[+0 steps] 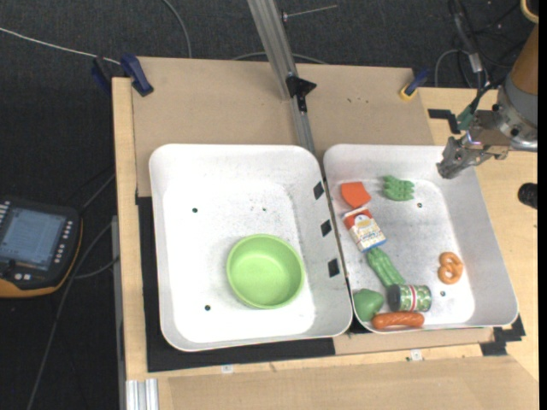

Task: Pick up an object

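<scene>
My gripper [453,162] hangs over the far right corner of the right bin [479,220], above its rim and apart from every object. In that bin lie an orange block [355,194], a green leafy toy [397,188], a small carton with a red and white label [365,230], a green cucumber-like toy [386,267], a dark can [409,298], a green pepper-like toy [368,302], a red sausage [397,320] and an orange pretzel [449,267]. Nearest the gripper is the leafy toy, to its lower left.
The left bin [214,186] holds a green bowl [265,271]. A metal post [273,41] rises behind the bins. Black clips [328,229] sit along the seam between the bins. A teach pendant [34,244] lies off the bench at left.
</scene>
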### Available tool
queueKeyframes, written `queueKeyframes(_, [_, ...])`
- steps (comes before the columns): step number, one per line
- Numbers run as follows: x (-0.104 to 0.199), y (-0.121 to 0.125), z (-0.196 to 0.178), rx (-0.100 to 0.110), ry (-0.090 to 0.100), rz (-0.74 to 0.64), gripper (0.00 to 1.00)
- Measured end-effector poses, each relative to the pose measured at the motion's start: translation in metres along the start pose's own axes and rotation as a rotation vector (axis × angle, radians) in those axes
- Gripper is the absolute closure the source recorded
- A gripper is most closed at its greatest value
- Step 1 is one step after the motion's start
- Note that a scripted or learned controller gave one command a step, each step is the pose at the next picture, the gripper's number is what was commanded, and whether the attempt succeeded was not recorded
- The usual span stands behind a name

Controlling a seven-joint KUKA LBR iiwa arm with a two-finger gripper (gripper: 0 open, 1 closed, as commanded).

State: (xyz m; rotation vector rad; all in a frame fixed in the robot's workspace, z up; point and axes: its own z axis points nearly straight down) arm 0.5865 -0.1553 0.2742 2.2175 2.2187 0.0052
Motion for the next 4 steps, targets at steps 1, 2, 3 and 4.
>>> queueKeyframes(1, [0.059,0.006,0.013,0.006,0.002,-0.004,1.0])
queueKeyframes(2, [0.116,0.025,0.014,0.005,0.002,-0.005,1.0])
queueKeyframes(3, [0.163,0.036,0.014,0.005,0.002,-0.004,1.0])
queueKeyframes(4, [0.21,0.049,0.019,0.006,0.002,-0.004,1.0])
